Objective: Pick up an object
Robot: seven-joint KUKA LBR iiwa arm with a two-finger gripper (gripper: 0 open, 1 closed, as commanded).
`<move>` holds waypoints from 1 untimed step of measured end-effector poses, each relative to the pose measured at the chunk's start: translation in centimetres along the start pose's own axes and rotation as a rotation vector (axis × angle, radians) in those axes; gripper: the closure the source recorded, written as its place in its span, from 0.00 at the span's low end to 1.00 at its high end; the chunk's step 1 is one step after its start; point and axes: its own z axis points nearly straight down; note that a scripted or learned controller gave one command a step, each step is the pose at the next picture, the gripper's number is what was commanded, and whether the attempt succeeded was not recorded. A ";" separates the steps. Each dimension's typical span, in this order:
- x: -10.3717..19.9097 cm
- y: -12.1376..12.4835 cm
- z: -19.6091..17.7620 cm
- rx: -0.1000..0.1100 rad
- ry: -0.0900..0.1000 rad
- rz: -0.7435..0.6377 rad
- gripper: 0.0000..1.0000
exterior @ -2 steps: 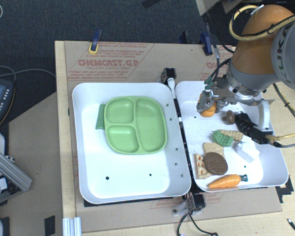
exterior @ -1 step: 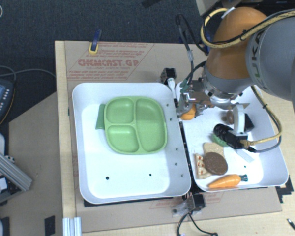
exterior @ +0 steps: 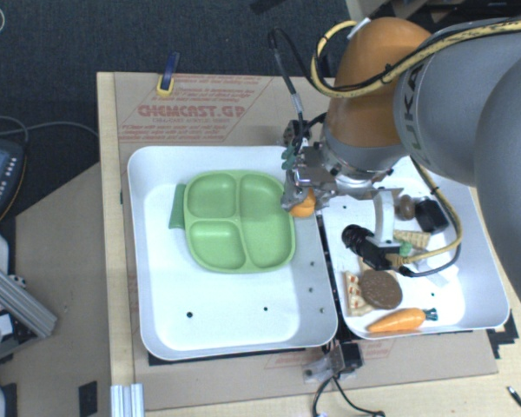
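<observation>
1. The gripper (exterior: 302,196) hangs low over the strip where the two bins meet, just past the right edge of the green plate (exterior: 239,220). The wrist points straight down, which suits a grab from above.
2. A small orange piece (exterior: 305,207) sits right at the gripper's tip, touching it or nearly so. This looks like the object being picked. The wrist hides the tip from above, so it cannot be told whether the gripper is open or closed, or whether the piece is held at all.
3. The orange piece lies against the plate's rim and close to the wall of the left bin (exterior: 156,259). That tight corner probably explains the steep approach, since a slanted one would likely hit the plate or the wall.
4. The plate takes up the middle of the left bin, with a darker green flat thing (exterior: 175,207) poking out from under its left side. Its compartments look bare.
5. The right bin (exterior: 478,294) holds the loose items: a carrot (exterior: 399,321) near the front edge, a brown round disc (exterior: 381,289) just behind it and a pale cracker (exterior: 354,292) beside the disc. All three lie well apart from the gripper.
6. The task appears to be at the grasp stage. The main risk is that the small piece slips against the plate rim.
</observation>
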 end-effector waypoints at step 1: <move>1.4 1.2 0.2 -0.005 -0.002 0.004 1.00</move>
